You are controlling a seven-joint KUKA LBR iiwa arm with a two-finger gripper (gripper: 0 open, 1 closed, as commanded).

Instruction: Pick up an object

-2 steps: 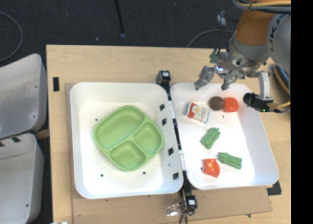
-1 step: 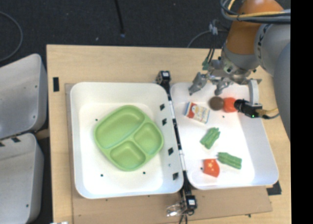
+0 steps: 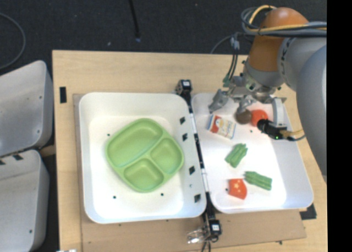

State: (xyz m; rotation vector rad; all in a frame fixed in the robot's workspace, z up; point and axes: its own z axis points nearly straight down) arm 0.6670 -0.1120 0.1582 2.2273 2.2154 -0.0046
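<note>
My gripper [image 3: 232, 104] hangs over the back of the right bin [image 3: 291, 190], below the arm's orange band [image 3: 273, 36]. It looks open, with nothing between its fingers. Just in front of it lies a small white and red carton [image 3: 221, 126]. A brown and red object [image 3: 252, 116] sits right beside the gripper, partly hidden by it. Further forward lie a green piece [image 3: 236, 154], a second green piece [image 3: 258, 180] and a small red block [image 3: 237, 189].
The left bin [image 3: 93, 201] holds a green divided plate [image 3: 144, 154]. A divider with black clips [image 3: 195, 152] runs between the two bins. Cables [image 3: 286, 133] trail along the right bin's back right side.
</note>
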